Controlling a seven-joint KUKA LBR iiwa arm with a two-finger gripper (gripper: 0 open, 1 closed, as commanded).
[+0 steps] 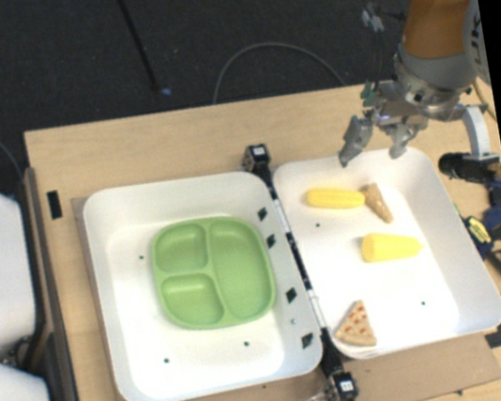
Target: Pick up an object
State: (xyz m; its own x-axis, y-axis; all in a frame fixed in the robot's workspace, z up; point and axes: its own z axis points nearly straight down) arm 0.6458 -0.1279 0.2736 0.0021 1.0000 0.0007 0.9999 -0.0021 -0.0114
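Wooden bench [54, 161] bears two white bins side by side: left bin [134, 357], right bin [458, 303].

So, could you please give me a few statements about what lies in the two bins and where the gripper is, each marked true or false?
1. The green divided plate lies in the left bin. True.
2. The pizza slice sits on the green divided plate. False: it lies at the near left corner of the right bin.
3. The gripper has an object between its fingers. False: its fingers are spread with nothing between them, above the right bin's far edge.
4. Two yellow items, the corn cob and the yellow wedge, lie in the right bin. True.
5. The brown cone lies just right of the corn cob. True.
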